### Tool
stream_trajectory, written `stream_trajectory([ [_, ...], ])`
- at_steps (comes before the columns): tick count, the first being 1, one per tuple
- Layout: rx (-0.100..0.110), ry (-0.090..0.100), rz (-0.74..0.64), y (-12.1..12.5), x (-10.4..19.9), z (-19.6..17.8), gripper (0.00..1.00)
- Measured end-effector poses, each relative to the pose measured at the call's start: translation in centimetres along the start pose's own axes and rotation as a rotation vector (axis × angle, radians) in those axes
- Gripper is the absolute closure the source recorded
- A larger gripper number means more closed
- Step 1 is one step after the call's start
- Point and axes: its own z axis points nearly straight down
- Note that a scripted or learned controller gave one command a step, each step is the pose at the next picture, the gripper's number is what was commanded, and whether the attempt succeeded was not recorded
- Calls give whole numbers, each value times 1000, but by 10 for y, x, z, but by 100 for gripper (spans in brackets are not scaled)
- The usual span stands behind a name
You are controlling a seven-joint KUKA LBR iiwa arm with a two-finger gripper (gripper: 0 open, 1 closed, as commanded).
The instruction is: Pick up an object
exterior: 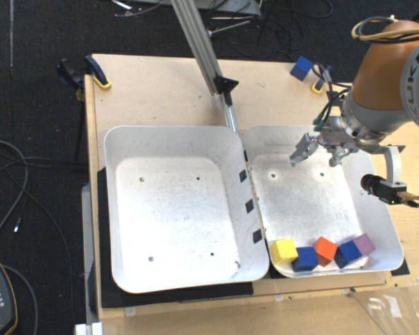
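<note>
We see the two-finger gripper point(320, 152) spread open, gripping nothing, above the right shallow white bin point(377, 208), well apart from the small orange cube point(325, 249).

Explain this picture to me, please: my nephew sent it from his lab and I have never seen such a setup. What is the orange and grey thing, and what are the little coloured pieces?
The camera sits above a wooden bench and looks down at a slant. The orange and grey thing is a robot arm reaching in from the right. At its tip is the gripper, the part that grasps; here it hangs over the far end of the right bin, with nothing visibly held.

Two shallow white bins lie side by side. In the near corner of the right bin sit small blocks in a row: a yellow block, a blue block, an orange block, another blue block and a pale purple block. The left bin shows just specks. The arm's job is to pick one block up; it has not reached them.
</note>
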Motion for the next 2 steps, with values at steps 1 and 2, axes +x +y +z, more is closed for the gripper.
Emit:
stream_trajectory([
  [1,-9,-3,-2,-12,-10,-104,0],
  [2,1,0,-8,77,33,-30,0],
])
